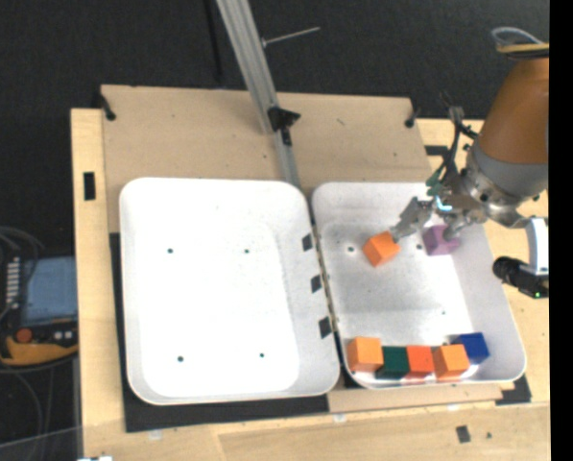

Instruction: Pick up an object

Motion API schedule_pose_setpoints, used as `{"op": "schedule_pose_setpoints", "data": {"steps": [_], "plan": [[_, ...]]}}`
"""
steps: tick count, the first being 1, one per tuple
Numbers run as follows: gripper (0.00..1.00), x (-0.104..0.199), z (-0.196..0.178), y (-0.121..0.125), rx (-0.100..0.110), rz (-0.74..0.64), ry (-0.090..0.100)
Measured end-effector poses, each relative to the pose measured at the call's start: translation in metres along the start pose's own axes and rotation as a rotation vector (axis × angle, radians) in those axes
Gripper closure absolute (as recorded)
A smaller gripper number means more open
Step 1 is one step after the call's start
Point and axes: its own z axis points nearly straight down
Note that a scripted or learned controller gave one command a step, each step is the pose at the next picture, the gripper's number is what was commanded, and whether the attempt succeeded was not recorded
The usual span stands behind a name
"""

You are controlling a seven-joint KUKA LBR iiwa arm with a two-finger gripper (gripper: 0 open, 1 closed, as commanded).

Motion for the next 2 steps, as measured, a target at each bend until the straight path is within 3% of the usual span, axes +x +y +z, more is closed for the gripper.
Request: {"op": "schedule_pose_setpoints", "data": {"steps": [1, 2], "plan": [[0.0, 0.0, -0.003, 0.001, -0.005, 0.001, 0.0], [0.0, 0.006, 0.057, 0.001, 0.001, 0.004, -0.002]]}}
